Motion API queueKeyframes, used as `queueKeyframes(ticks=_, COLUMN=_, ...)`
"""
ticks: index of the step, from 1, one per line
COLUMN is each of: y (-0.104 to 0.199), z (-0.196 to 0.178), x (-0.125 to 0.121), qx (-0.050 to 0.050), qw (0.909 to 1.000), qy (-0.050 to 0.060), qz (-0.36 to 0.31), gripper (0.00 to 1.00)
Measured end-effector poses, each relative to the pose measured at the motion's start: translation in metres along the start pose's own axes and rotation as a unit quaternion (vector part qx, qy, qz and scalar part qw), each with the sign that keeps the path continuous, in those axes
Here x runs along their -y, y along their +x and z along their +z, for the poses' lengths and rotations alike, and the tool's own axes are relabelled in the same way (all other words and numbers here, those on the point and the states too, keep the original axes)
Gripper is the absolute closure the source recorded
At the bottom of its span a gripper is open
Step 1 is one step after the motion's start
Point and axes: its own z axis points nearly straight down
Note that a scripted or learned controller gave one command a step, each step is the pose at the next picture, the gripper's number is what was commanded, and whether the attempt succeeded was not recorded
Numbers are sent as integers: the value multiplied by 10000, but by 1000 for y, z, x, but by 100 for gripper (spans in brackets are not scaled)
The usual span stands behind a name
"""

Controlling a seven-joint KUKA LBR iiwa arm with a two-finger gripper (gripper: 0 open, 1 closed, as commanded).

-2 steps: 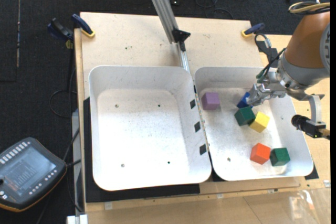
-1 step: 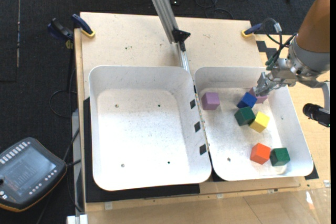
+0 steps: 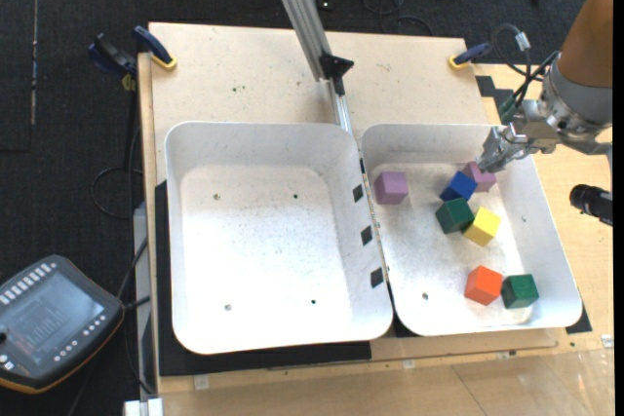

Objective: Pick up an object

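The objects available for picking all lie in the right bin (image 3: 546, 239). A pink block (image 3: 480, 176) sits near the bin's far right wall, touching a blue block (image 3: 456, 186) on its left. Directly below those two, a dark green block (image 3: 453, 215) and a yellow block (image 3: 482, 226) stand pressed together in the same cluster. A purple block (image 3: 391, 187) rests apart from them, nearer the divider between the bins. Toward the near right corner, an orange block (image 3: 484, 284) and a second green block (image 3: 520, 289) sit side by side, touching.

The gripper (image 3: 494, 157) is positioned just above the pink block, its tip at or very near that block's upper edge (contact cannot be confirmed). Whether its fingers are spread or closed cannot be told at this angle, and no object is seen between them.

The left bin (image 3: 185, 209) adjoins the right one. Both rest on a pale board (image 3: 244, 73) with clamps at its far corners. A handheld control pendant (image 3: 49, 321) lies at the lower left, off the board.
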Motion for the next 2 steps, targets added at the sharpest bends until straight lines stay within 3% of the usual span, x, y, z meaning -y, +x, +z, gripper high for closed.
queueKeyframes(ticks=2, y=93, z=-2, x=-18, qx=-8, qw=10000, qy=8, qz=-23, gripper=100)
